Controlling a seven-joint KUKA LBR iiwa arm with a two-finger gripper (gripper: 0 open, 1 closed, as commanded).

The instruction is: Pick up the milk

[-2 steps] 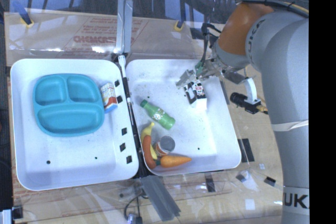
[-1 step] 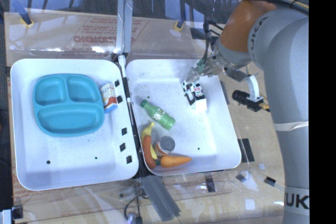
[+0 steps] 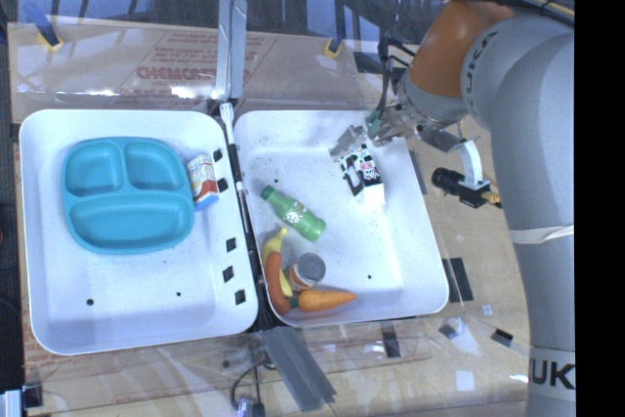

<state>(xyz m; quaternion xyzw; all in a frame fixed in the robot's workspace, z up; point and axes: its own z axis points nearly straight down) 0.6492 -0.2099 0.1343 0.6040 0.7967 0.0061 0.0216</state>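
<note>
- A fixed camera looks down at a slant on two shallow white bins set side by side on a bench.
- The left bin (image 3: 59,308) holds a blue divided tray (image 3: 127,193) toward its far left, and a small red-and-white can (image 3: 202,179) lies just beside the tray's right edge, near the wall between the bins.
- The right bin (image 3: 410,259) holds a green bottle (image 3: 294,215) lying on its side near the middle-left.
- Nearer the camera, along that bin's left and near walls, sit a banana (image 3: 274,254), a small grey tin (image 3: 311,269) and an orange carrot (image 3: 325,300), crowded together and touching.
- The milk (image 3: 365,174), a small white carton with black patches, is in the far right part of the right bin, well apart from the other food.
- The gripper (image 3: 354,144) is right at the carton's far end, touching or almost touching it; whether its fingers are apart, together or clamped on the carton cannot be told.
- The grey arm (image 3: 527,112), with its orange band, reaches in from the right.
- Judged from this, the approach to the milk looks done, but a firm grasp is unconfirmed and the lift clear of the bin is left to do; the carton appears low, at or close to the bin floor.
</note>
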